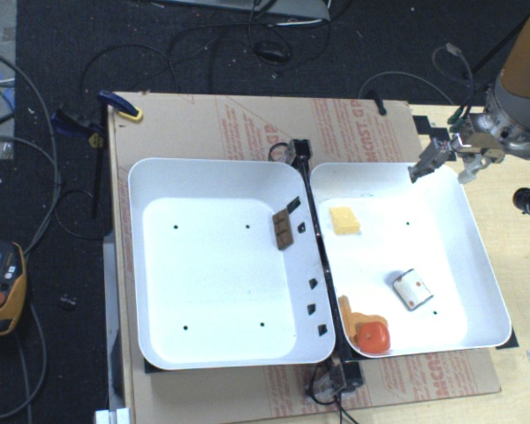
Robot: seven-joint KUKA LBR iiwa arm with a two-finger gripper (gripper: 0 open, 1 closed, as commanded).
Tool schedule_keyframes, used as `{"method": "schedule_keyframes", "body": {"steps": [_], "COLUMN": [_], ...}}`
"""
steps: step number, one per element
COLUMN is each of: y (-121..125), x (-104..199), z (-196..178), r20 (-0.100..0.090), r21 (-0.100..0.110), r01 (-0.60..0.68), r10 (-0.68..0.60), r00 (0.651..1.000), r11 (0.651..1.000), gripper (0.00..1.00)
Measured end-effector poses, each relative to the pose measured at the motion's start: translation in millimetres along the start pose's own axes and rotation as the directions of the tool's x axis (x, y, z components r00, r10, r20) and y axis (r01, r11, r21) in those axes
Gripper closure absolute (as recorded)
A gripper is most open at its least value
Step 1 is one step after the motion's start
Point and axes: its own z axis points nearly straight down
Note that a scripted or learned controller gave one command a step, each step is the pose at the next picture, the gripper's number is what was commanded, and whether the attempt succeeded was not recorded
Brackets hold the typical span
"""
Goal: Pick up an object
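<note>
Claw: the claw (449,163) hung at the far right corner of the right bin (477,237), above the rim; its two fingers stood spread apart with nothing between them.
Nearest object: the yellow block (344,220) lay on the bin floor down and to the left of the claw, the closest thing to it by my reckoning.
Key relation: reaching it would likely call for a move leftward and toward the camera, then a descent; the block looked roughly square, so no long axis stood out for aligning the fingers.
Look of the block: pale yellow, flat-topped, maybe foam or sponge, lying apart from the bin walls.
Other candidates: a small white-and-grey object (412,289) lay farther toward the camera from the claw; a red-and-orange toy (368,329) sat farthest, in the near left corner.
Left bin: a brown bar (283,230) rested well beyond the divider, in the left bin (159,263).
Progress: nothing gripped yet.
</note>
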Motion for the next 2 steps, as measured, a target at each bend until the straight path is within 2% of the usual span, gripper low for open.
{"method": "schedule_keyframes", "body": {"steps": [1,2], "y": [-35.1,-42.1], "x": [37.9,77.1], "z": [-3.3,-21.5], "r20": [-0.001,-0.001], "r21": [0.0,-0.001], "r01": [0.003,0.004], "r10": [-0.003,-0.004], "r00": [1.0,1.0], "r11": [1.0,1.0], "gripper": [0.0,0.0]}}
